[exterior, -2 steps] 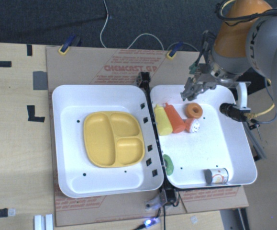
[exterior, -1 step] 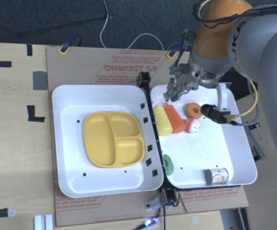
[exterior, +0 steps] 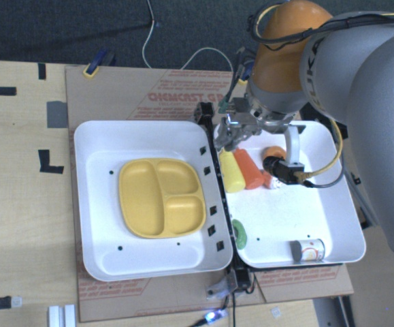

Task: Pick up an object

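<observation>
Left bin (exterior: 88, 203): white, black clips along its inner edge. Divided tray (exterior: 161, 197): pale yellow. Right bin (exterior: 333, 244): white. Block (exterior: 232, 172): yellow. Block (exterior: 250, 169): orange-red. Small piece (exterior: 238, 233): green. Canister (exterior: 308, 251): white with grey cap. Arm (exterior: 353, 80): grey, orange band. Desk (exterior: 20, 203): tan with black marks.

Wooden bench (exterior: 20, 196) under cardboard sheet (exterior: 149, 94); dark, perhaps carpeted, floor (exterior: 60, 12).

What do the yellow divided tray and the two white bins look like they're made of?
The yellow divided tray looks like moulded plastic, matte to satin: even colour, rounded compartment walls, soft sheen. The left bin and right bin also look like plastic, smooth and slightly glossy, with rounded corners and thin rims. Touch would be needed to confirm it.
</observation>
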Action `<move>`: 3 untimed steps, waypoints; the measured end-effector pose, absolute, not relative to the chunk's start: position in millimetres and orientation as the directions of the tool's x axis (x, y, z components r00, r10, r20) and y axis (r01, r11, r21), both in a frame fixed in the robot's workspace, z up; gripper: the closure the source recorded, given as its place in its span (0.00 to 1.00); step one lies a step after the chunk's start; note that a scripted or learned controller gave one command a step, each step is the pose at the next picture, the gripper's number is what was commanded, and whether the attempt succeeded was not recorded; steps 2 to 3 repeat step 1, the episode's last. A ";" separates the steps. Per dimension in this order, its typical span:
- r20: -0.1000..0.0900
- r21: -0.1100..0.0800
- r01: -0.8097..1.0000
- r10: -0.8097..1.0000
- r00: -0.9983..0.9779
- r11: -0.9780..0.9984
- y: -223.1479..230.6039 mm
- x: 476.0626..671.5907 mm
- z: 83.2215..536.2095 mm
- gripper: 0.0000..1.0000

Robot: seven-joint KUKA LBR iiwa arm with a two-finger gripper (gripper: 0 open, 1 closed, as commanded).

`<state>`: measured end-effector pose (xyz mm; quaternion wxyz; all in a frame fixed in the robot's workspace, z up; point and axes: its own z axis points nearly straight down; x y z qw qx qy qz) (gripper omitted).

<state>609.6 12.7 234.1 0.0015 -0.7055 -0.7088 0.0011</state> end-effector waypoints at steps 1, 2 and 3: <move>0.002 -0.002 1.000 1.000 -0.008 0.008 66.5 597.0 240.0 1.00; 0.002 -0.002 1.000 1.000 -0.008 0.008 66.5 597.0 240.0 1.00; 0.002 -0.002 1.000 1.000 -0.008 0.008 66.5 597.0 240.0 1.00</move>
